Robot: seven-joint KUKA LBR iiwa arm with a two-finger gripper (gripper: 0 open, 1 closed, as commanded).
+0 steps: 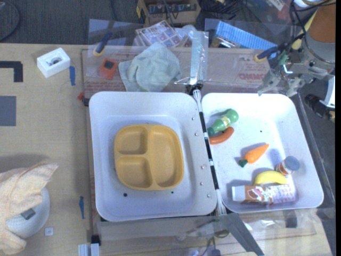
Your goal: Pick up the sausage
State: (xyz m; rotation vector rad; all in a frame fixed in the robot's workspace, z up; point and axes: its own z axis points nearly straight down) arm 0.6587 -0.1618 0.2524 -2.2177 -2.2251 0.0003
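The sausage (221, 136) is a short red-orange piece lying at a slant in the right bin (303, 143), near its left wall. A green toy vegetable (223, 120) touches it just above. My gripper (278, 87) hangs over the far right corner of the right bin, well up and to the right of the sausage, open with nothing between its fingers.
The right bin also holds a carrot (254, 153), a banana (270, 177), a small can (290, 165) and a red-and-white carton (264, 193) along the near wall. A yellow divided plate (149, 156) lies in the left bin (101, 143). Cloth (152, 68) and clutter lie behind the bins.
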